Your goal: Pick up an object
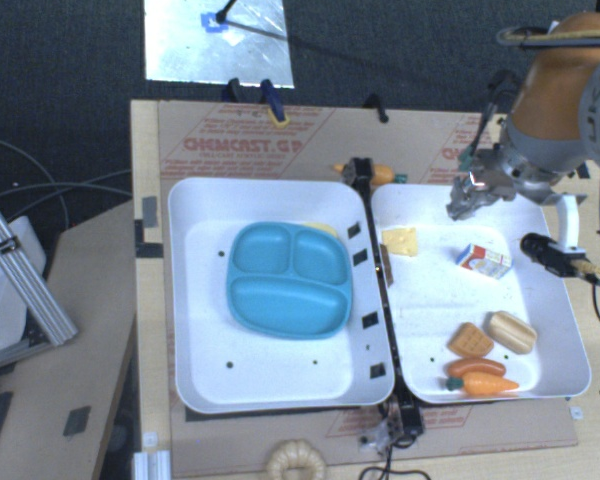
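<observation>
The nearest candidate, a small red-and-white carton (483, 260), lies in the right bin (540, 378) at about two o'clock of its floor, with the hand (467, 204) above the bin's far edge, toward eleven o'clock from it — whether it is wide or narrow I cannot tell. The carton looks slick and boxy; a skewed descent could nudge it aside. Outward: a pale cheese wedge (401, 241), a ridged cracker (471, 341), a rounded bun (512, 331), a glossy carrot (481, 377) — and a blue divided plate (289, 279) in the left bin (195, 368).

A silver sheet (218, 26) lies beyond the bench — cardboard (242, 140) under 2 clamps (272, 101).
</observation>
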Controlling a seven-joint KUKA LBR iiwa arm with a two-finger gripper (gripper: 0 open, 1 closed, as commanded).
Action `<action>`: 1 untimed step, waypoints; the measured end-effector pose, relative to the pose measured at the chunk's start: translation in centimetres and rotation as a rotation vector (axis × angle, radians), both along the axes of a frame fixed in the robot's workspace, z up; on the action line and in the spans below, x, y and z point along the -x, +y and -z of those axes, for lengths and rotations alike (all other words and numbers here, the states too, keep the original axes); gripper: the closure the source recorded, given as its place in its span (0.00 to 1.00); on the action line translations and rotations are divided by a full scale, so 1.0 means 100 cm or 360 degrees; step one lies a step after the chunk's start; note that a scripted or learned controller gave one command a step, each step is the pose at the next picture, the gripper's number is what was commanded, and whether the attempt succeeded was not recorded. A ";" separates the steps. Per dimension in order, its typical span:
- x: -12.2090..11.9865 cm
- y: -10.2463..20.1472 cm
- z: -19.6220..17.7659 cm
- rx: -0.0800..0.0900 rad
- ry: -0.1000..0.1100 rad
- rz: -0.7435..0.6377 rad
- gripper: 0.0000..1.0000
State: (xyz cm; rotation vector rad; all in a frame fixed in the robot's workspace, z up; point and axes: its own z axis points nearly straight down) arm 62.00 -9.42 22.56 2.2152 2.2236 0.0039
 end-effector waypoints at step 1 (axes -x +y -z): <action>0.035 0.039 0.011 -0.0002 0.0009 -0.0004 1.00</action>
